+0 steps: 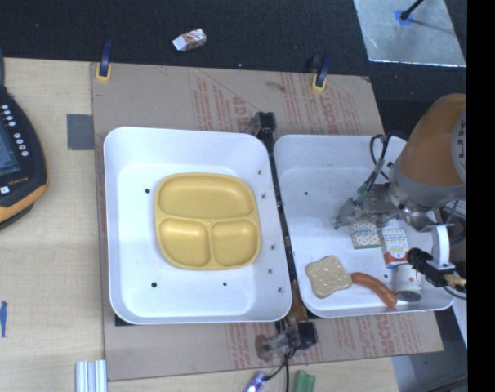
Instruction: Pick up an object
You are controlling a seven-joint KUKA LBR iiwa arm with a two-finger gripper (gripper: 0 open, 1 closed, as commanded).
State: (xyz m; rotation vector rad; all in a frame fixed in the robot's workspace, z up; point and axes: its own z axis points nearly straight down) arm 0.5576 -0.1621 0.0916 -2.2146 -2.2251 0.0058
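In the right bin (313,158), the claw (354,212) is seen low over the floor, just left of a small patterned packet (364,235), with the arm (427,158) reaching in from the right. A biscuit-like piece (327,275) and an orange sausage-shaped toy (372,287) lie near the front wall. For a clean pick, one item should be centred under the claw and a straight descent made, clear of the neighbours. Whether the claw is spread or pressed together cannot be told; nothing is seen held. The yellow divided tray (207,220) sits in the left bin (129,153).
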